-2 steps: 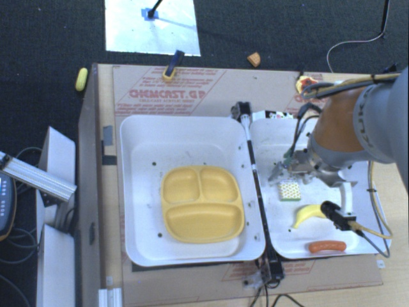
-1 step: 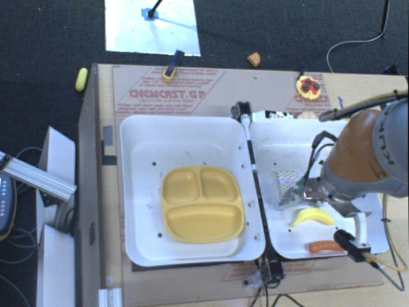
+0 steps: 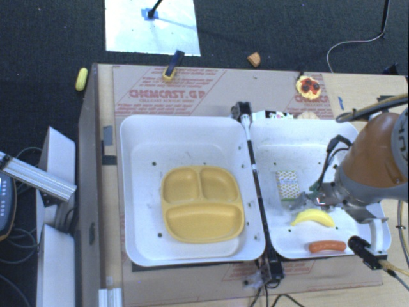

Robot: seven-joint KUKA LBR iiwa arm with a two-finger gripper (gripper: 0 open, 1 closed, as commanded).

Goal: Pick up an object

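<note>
Hovering low in the right bin (image 3: 377, 232), the end effector (image 3: 308, 198) is sitting just above the banana (image 3: 313, 219), and from this angle I cannot tell whether it is spread or closed, since the grey wrist and orange band of the arm (image 3: 377, 158) are crowding it. The banana is lying on the bin floor just below it, nothing gripping it. Just beyond the banana, nearer the front wall, a small sausage (image 3: 328, 246) is lying flat. Up and to the left of the end effector, a speckled green and white sponge (image 3: 288, 185) is resting on the floor of the same bin. Moving across the divider, the left bin (image 3: 137, 146) is carrying a yellow divided tray (image 3: 202, 203), sitting flat near its middle. Out on the surface (image 3: 211, 85) behind the bins, a small toy pizza (image 3: 309, 87) is lying near the right, and a blue and yellow tool (image 3: 172, 65) is lying at the far edge.
</note>
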